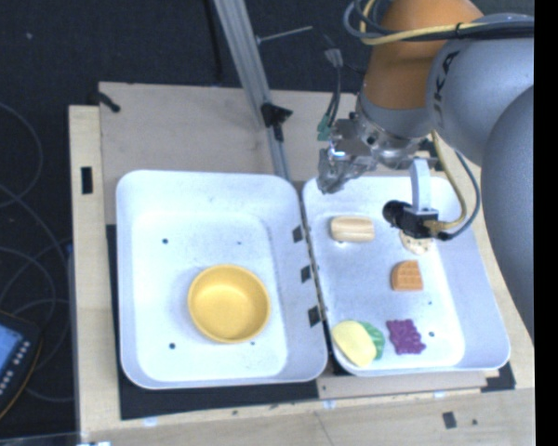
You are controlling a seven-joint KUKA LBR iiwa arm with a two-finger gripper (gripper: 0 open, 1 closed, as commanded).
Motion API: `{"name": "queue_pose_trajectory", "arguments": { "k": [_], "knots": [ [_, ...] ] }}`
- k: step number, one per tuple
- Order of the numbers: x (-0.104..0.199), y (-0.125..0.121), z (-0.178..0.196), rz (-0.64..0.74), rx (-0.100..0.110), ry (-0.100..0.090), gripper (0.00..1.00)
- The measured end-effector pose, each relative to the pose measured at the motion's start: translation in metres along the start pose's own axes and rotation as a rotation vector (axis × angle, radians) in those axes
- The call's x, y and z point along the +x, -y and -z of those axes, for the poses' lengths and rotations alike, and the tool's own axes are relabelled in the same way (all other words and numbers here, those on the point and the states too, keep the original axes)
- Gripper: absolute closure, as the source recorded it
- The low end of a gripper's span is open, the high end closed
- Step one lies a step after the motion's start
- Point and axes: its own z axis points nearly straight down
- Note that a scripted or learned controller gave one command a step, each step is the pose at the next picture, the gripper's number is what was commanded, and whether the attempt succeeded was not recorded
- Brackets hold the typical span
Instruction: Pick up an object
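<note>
two white bins (149,249), yellow bowl (228,302) in left, claw (335,177) over right bin's far corner, grip unclear

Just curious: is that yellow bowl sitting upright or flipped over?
Upright. The yellow bowl in the left bin shows its open hollow and rim facing up, with nothing visible inside it.

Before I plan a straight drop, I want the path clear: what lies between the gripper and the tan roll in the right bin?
Only bare white bin floor separates the gripper from the tan roll, seen in the camera view.
</note>
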Motion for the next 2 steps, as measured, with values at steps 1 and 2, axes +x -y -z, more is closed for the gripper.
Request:
{"name": "queue_pose_trajectory", "arguments": {
  "k": [1, 2],
  "knots": [
    [0.05, 0.014, -0.011, 0.0, 0.003, 0.0, 1.0],
    [0.091, 0.016, -0.018, -0.001, 0.004, 0.0, 1.0]
  ]
}}
